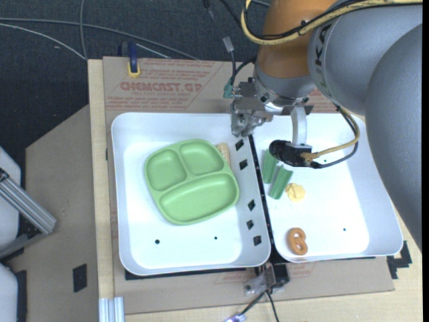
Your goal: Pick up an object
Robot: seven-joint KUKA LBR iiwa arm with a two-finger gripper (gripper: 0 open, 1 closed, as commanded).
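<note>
green cylinder (276,176) | right bin (348,200) | gripper (242,127) above divider

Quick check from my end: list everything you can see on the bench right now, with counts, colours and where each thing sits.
Bins: 2, white, shallow, side by side on the bench.
Divided plate: 1, light green, three compartments, lying flat in the left-hand bin.
Tan object: 1, pale tan, mostly hidden at the plate's upper right edge; cannot tell what it is.
Green cylinder: 1, green, in the right-hand bin near the shared wall.
Yellow piece: 1, small, yellow, just right of the cylinder's lower end.
Pretzel-shaped item: 1, orange-brown, near the front edge of the right-hand bin.
Cardboard sheet: 1, brown with red print, under the bins.
Arm: 1, grey with an orange band, reaching in from the right.
Claw: 1, metal, over the back end of the bins' shared wall.
</note>
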